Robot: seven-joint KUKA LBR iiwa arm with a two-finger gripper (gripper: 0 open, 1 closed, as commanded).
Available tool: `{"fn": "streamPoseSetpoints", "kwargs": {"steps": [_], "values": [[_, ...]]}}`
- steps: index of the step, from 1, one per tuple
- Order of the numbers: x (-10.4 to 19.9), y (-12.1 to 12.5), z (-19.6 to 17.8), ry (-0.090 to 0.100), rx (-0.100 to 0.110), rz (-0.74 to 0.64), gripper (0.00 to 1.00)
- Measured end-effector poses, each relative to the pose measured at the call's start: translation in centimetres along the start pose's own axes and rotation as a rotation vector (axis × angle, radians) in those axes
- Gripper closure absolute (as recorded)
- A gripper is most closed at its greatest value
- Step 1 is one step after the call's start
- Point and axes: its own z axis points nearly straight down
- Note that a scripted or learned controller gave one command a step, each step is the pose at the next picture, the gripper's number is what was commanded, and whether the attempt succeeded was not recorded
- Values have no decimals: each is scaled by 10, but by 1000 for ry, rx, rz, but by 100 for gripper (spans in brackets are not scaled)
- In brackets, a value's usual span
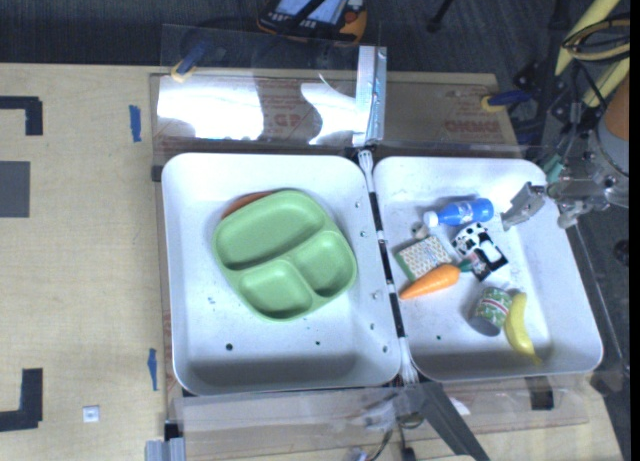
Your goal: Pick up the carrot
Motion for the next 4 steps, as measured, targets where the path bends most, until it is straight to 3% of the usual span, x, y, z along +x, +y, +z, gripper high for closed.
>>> {"fn": "streamPoseSetpoints", "kwargs": {"steps": [1,2,3,4], "values": [[73,-31,99,0,2,214,0],[49,-47,35,-2,-1,462,0],[78,-63,120,-4,-36,268,0],[130,-64,50,-2,-3,-280,0]]}}
